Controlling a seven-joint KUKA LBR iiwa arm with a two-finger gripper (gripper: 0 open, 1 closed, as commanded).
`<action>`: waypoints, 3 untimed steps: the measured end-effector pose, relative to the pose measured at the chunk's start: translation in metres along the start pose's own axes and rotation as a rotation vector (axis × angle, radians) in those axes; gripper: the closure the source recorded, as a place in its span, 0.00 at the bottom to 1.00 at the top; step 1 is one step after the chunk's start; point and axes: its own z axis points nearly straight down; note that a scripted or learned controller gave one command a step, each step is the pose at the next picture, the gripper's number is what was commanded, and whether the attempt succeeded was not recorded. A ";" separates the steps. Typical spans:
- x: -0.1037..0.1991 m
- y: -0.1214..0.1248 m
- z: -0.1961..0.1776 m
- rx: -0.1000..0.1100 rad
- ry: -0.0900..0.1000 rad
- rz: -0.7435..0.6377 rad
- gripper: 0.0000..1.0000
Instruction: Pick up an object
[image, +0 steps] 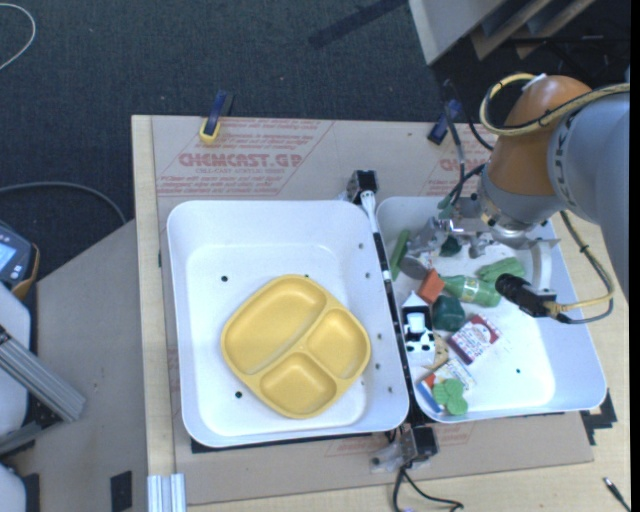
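- The left bin (190, 330) holds one thing: a yellow divided plate (295, 345) with three compartments, lying flat near the middle of the bin floor and turned at a slant to the bin walls. Nothing lies in its compartments.
- The plate's long axis runs from the lower left toward the upper right; its one wide compartment faces the upper left and its two smaller ones face the lower right.
- The right bin (560, 385) touches the left one along a shared wall and holds a heap of small things crowded against that wall.
- Low in the heap lie a green toy (452, 398) at the near rim, a black-and-white card (418, 332) by the shared wall, and a red-and-white packet (474, 338) just right of it.
- Above them sit a dark teal lump (449, 312), an orange block (431, 285) and a green bottle (476, 291) whose long axis runs roughly left to right.
- A green leaf-like piece (401, 252) leans at the bin's upper left.
- The gripper (462, 238) hangs over the upper part of the heap, below the arm's orange band (530, 140); whether its jaws are wide, narrow or closed on anything cannot be told from this angle.
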 end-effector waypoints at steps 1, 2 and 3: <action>0.000 0.000 -0.009 0.003 0.001 0.001 1.00; -0.005 -0.007 -0.064 0.017 -0.002 0.003 1.00; -0.005 -0.004 -0.116 0.014 -0.002 0.002 1.00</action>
